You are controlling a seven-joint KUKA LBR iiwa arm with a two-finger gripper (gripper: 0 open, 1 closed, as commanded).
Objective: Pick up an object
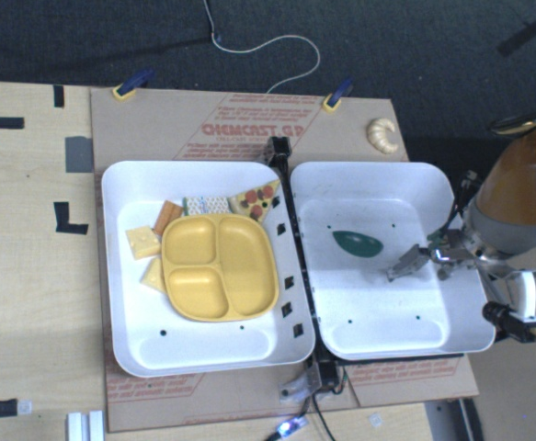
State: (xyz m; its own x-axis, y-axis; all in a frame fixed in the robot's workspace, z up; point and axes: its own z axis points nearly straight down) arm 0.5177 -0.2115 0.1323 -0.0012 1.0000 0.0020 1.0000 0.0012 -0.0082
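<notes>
Gripper (405, 266) in right bin (433, 333) near its right edge, grip state unclear, green object (357, 243) just left

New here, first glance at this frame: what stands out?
The yellow divided plate fills the middle of the left bin, lying over small flat pieces that stick out at its upper left edge. In the right bin, a single dark green object lies on the floor. The gripper reaches in from the right, just beside the green object and apart from it.
</notes>
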